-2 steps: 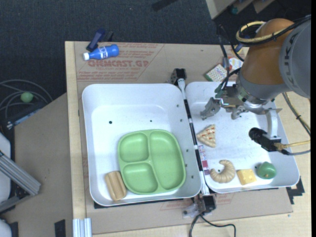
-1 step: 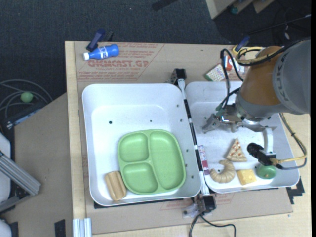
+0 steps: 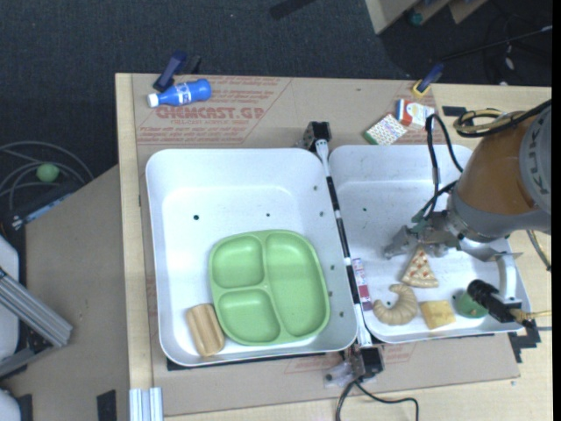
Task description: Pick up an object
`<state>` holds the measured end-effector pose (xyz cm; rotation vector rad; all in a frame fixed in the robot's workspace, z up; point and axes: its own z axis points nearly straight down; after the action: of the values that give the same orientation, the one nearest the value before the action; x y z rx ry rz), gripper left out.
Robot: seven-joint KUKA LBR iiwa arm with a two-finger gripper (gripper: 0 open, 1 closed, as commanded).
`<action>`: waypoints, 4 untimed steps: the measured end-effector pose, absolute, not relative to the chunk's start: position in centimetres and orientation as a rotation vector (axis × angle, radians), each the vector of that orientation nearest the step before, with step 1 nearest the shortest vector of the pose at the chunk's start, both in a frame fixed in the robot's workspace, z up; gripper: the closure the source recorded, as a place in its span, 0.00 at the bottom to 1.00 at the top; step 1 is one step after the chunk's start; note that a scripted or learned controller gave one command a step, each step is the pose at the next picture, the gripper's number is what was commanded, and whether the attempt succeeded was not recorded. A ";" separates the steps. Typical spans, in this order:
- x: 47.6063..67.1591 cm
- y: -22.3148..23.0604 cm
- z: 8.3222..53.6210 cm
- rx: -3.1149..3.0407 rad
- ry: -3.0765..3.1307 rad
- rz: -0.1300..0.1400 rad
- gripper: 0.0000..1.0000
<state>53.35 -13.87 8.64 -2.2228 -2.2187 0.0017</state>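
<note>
Pizza slice (image 3: 422,271), 1, lies flat in the right bin (image 3: 377,191), lower middle, tip pointing up the view toward the gripper (image 3: 410,242). Likely pick target, judged only by nearness: the gripper sits low over the floor just above the tip, close to it, contact not clear. Gripper state: cannot tell, spread or pressed together; the arm's bulk and grey-on-white blur hide it. Nothing seen pinched. Below the slice, 1 croissant (image 3: 399,306), curled, near the bin's front wall; just right of it 1 yellow block (image 3: 436,314); further right 1 green piece (image 3: 467,305), partly hidden, shape unclear. Count for the right bin: 4 things, all crowded along the front edge, apart from one another or nearly so. The crowding matters: a descent on the slice has room above and to the left, less toward the croissant. The slice is flat and thin, so a grip would probably need to close across its edges low on the floor. Left bin (image 3: 219,191): 1 green plate (image 3: 230,261) with 3 compartments, nothing in them, and 1 wafer (image 3: 204,329) just off its lower left corner, against the front wall. Outside the 2 bins, 1 blue bottle (image 3: 181,93) lies on the bench (image 3: 263,103) at the far left corner.
</note>
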 end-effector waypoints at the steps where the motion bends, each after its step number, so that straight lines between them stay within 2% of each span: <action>1: 48.2 -14.4 8.4 -2.222 -2.218 0.002 0.00; 2: 52.2 -19.7 13.6 -2.226 -2.223 -0.001 0.00; 3: 52.7 -11.6 14.0 -2.218 -2.222 -0.001 0.00; 4: 48.3 -21.1 12.7 -2.224 -2.218 0.003 0.00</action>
<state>48.26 -21.11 12.73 -2.2241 -2.2181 0.0028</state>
